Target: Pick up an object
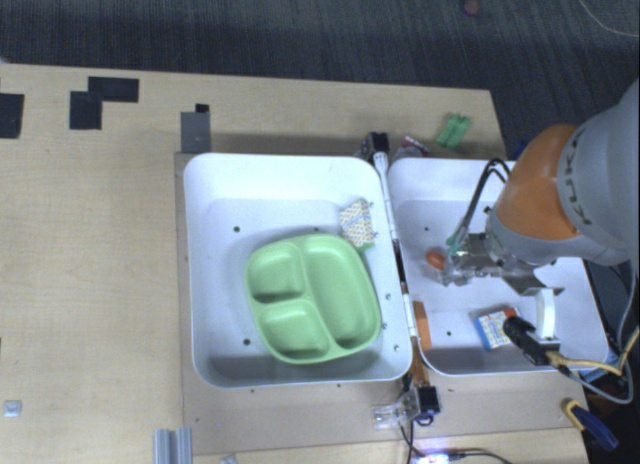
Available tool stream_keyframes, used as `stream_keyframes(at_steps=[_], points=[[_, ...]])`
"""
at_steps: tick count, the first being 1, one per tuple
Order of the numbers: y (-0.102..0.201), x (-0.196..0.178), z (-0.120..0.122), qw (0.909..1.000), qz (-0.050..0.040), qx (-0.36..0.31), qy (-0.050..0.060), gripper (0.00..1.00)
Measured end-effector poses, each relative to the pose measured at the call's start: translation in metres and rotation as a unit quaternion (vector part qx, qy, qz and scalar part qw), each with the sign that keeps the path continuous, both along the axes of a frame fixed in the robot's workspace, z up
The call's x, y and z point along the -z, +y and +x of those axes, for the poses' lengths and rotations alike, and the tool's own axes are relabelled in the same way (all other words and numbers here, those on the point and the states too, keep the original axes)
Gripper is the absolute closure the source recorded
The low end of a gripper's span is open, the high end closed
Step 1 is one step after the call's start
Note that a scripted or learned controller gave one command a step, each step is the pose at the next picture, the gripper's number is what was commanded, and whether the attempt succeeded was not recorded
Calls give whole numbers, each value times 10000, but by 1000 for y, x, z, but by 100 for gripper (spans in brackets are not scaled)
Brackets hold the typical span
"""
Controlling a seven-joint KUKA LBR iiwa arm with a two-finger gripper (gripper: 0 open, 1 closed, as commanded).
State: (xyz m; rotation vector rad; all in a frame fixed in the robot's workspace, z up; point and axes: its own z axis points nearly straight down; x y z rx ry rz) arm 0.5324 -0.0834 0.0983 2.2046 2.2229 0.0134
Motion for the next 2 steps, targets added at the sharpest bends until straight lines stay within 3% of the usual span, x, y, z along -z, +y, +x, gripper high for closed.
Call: stream_keyframes(at_steps=[1,2], points=[[0,0,0,10000,0,0,1,0],[1,-10,1,10000,2,-24,-13,100]])
